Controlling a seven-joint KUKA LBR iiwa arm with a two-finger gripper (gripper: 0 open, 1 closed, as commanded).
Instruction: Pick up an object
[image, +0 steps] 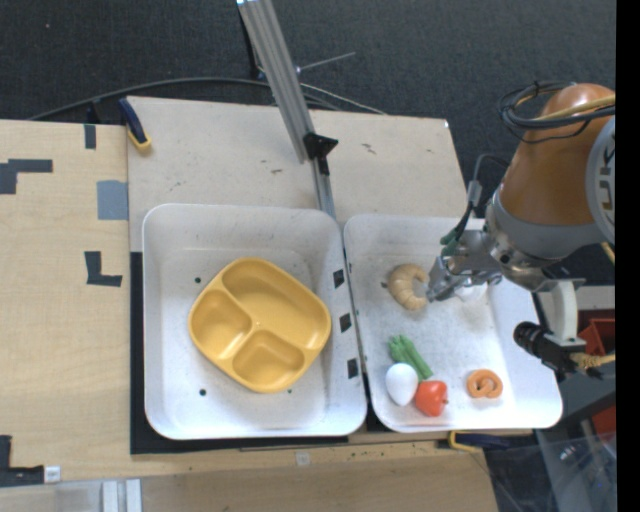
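My gripper (440, 287) hangs over the right bin (520, 405), just to the right of a tan croissant-shaped pastry (407, 285). Its dark fingertips sit right at the pastry's right edge. Nearer the front of the same bin lie a green vegetable (408, 355), a white egg (401, 383), a red tomato (431, 398) and a small orange ring (485, 384). The left bin (165, 300) holds a yellow divided plate (260, 324).
A slanted metal pole (290, 95) runs from the top down to the seam between the bins. The arm's orange and grey body (555, 170) covers the right bin's far right corner. A blue and yellow clamp (135, 125) lies at the bench's back left.
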